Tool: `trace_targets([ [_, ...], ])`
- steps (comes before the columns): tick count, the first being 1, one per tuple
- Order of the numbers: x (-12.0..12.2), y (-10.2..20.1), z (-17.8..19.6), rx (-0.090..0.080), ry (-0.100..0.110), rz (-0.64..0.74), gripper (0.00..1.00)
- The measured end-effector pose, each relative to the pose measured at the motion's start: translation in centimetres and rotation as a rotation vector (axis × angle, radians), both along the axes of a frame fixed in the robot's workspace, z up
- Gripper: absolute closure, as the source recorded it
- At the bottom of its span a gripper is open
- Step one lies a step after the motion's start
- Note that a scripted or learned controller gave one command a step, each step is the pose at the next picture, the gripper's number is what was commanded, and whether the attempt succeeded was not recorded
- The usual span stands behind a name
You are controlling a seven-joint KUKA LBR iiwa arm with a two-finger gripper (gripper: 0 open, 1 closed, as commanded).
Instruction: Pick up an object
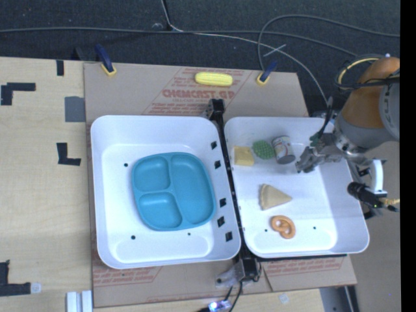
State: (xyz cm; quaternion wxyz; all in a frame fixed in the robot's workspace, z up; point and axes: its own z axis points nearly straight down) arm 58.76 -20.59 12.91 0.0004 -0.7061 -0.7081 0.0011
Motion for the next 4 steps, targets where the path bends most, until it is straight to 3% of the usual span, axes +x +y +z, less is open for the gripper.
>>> trace_targets([
  [2,-0.9,-0.1,10.5,-0.001,-0.007,-0.001,1.00],
  [4,-2.8,11.2,10.4,0.003,-0.001,0.003,1.00],
])
